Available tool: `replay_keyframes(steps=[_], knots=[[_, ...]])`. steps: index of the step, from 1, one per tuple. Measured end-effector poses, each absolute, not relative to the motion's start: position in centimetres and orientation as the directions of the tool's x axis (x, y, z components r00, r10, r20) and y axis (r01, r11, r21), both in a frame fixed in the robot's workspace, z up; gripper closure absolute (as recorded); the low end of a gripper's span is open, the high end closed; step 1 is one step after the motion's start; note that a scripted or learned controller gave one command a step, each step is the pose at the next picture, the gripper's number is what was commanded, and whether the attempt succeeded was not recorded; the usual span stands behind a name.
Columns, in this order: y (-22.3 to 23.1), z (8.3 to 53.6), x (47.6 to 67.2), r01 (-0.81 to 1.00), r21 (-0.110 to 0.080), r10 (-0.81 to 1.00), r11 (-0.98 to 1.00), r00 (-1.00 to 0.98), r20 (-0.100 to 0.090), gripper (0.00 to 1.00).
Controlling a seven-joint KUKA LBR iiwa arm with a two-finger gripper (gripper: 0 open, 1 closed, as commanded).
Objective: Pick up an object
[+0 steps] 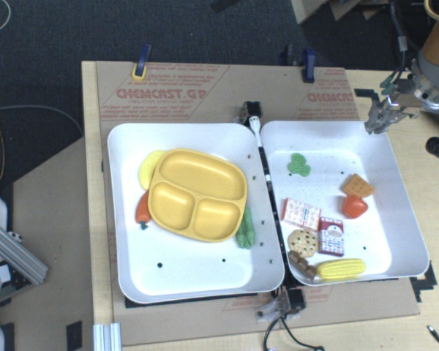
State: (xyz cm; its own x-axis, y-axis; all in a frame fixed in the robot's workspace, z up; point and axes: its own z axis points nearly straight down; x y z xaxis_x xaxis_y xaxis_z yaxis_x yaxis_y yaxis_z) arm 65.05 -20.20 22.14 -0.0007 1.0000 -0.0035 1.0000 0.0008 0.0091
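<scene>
My gripper (378,120) hangs over the far right corner of the right bin (395,196), its fingers pointing down with nothing between them. The right bin holds a green broccoli piece (299,164), an orange cracker (358,186), a red tomato (355,206), a pink-and-white box (301,214), a small red box (331,238), a cookie (302,242) and a yellow corn cob (340,269). All lie below and left of the gripper.
The left bin (132,254) holds a yellow divided plate (197,194), with a yellow banana (148,168) and a red-orange pepper (143,210) at its left and a green vegetable (245,228) at its right. Clamps (140,63) sit at the board's far edge.
</scene>
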Motion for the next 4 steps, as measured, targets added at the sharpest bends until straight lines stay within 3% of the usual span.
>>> replay_keyframes(steps=[2,3,4], knots=[[-11.1,22.4,61.7,1.0,-0.002,1.0,0.005,-0.005,0.003,1.0],[-5.5,23.0,61.5,1.0,-0.001,1.0,0.006,-0.006,0.004,1.0],[0.2,21.8,59.3,1.0,-0.004,1.0,0.006,-0.006,0.003,1.0]])
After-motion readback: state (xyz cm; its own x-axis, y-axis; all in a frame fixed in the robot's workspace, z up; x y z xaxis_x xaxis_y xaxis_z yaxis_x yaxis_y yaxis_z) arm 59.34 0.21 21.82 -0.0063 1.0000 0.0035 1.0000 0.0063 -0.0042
